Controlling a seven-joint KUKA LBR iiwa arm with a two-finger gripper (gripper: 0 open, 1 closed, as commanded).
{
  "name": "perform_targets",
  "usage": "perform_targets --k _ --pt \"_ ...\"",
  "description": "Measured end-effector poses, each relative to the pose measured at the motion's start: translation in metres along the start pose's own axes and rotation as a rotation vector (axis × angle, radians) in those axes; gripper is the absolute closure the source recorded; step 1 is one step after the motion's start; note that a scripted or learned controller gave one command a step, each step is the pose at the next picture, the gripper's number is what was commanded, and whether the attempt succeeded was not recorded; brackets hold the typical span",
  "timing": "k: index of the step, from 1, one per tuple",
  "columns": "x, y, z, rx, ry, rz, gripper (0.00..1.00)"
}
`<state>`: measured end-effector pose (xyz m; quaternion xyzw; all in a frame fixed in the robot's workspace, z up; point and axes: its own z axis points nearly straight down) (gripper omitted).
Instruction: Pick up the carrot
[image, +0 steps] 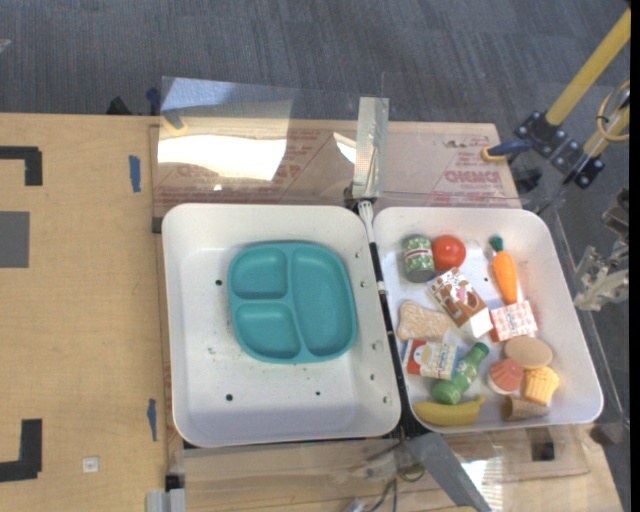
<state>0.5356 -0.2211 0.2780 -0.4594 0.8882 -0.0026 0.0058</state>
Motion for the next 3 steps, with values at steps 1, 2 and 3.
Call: perform_targets --k 1,2,3 --pt "-0.003 -0.001 -0.011 0.007 -0.005 0.001 1.00" --pt "-0.005 -0.003 -0.023 0.014 -0.009 0.002 1.00" --pt "-0.007 -0.004 -0.034 0.021 -0.014 0.005 1.00"
